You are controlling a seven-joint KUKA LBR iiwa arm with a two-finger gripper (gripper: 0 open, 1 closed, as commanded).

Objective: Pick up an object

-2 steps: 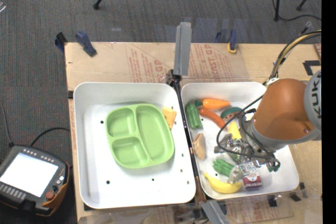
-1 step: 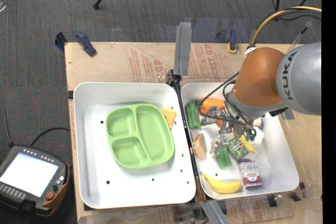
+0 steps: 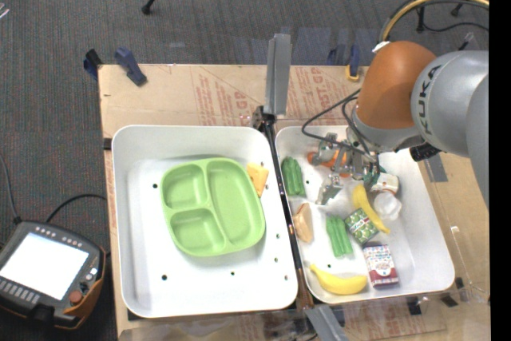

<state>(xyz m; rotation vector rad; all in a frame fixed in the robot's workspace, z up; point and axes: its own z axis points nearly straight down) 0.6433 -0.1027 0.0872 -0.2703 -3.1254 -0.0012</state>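
Hovering low over the far part of the right bin (image 3: 441,251), the gripper (image 3: 335,172) shows fingers apart and empty beside a green cucumber (image 3: 293,176), where crowded neighbouring items risk deflecting a descent and spoiling the grasp.

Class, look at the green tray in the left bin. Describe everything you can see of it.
The green tray is a light green, plastic-looking plate with rounded corners and three compartments: two small ones on its left, one long one on its right. It lies flat, slightly turned, in the left bin. A yellow wedge sits at its upper right edge.
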